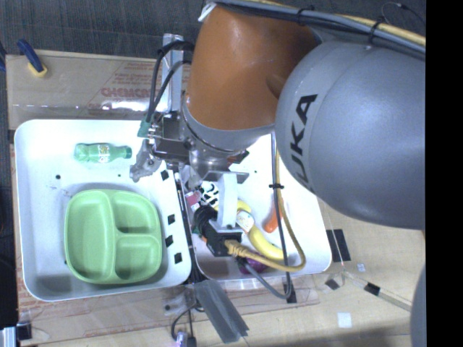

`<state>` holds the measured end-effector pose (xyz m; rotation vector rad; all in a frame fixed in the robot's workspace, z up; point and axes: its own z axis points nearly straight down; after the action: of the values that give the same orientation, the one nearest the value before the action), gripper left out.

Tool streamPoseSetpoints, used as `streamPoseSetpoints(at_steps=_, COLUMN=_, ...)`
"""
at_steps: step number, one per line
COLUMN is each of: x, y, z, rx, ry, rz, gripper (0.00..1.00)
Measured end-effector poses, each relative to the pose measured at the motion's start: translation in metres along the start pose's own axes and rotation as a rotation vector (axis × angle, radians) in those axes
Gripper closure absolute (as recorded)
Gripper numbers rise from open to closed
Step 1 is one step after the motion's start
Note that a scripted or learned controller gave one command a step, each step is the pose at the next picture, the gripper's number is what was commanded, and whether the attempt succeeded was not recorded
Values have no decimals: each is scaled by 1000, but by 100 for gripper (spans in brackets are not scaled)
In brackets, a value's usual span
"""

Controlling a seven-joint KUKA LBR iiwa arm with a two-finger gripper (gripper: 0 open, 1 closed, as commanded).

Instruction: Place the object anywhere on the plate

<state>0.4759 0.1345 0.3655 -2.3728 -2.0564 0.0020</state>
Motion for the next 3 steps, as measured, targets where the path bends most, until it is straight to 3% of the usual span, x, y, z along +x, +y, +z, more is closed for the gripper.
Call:
streamPoseSetpoints(at_steps=1, x=2, y=-1, z=-9, rx=6, ry=-2, rz=-13, gripper=100)
streamPoseSetpoints(at_steps=2, x=74, y=-12, z=82, rx=5, ry=-4, rz=521, gripper=100)
streamPoseSetpoints(at_steps=3, x=81, y=-12, z=172, rx=2, ry=-4, rz=903, gripper=100)
